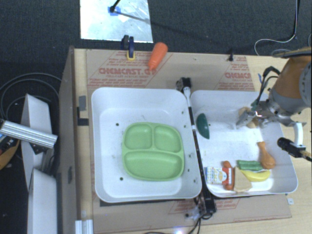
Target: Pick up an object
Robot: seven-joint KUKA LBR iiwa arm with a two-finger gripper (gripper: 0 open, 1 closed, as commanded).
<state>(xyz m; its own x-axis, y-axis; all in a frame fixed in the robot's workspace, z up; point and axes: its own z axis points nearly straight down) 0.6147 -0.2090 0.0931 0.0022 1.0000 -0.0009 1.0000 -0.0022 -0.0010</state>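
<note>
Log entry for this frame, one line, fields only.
arm: over right bin | gripper: low near far wall, grasp unclear | toy food: bunched at near edge | green divided plate: left bin | carrot: outside bins

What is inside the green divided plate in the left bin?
The green divided plate in the left bin shows three compartments with nothing visible in them. What lies underneath the plate is covered.

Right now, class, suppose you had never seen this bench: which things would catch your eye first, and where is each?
The pale green divided plastic plate lies in the middle of the left white bin. An orange plastic carrot lies outside the bins on the cardboard at the back. The grey arm with its orange band reaches in from the right, its gripper low over the right white bin, whose front edge holds a cluster of small toy foods.
</note>
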